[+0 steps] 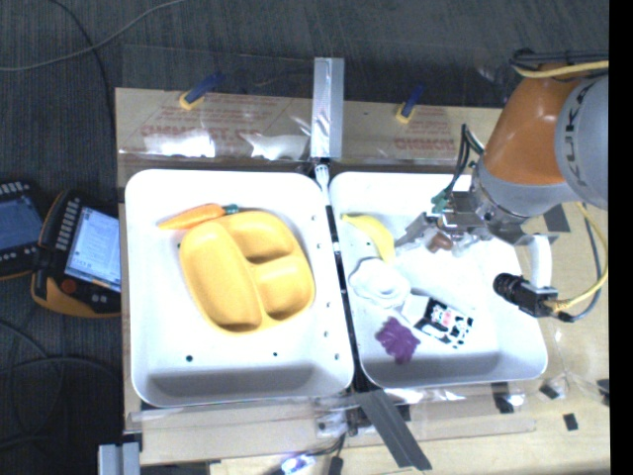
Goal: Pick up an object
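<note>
The claw [427,228] is positioned over the right bin [514,359], near its back wall; finger state cannot be determined. Right bin contents: yellow banana [371,234], white cup [379,283], purple item [398,338], black-and-white toy [444,322]. Left bin [148,364] contents: yellow divided tray [245,269], carrot [193,215].

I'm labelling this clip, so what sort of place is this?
Probably a robot lab's bin-picking bench: a KUKA arm over two white bins of toy food, and a teach pendant on the carpet.

Grey arm [584,156]; orange band [529,132]
</note>
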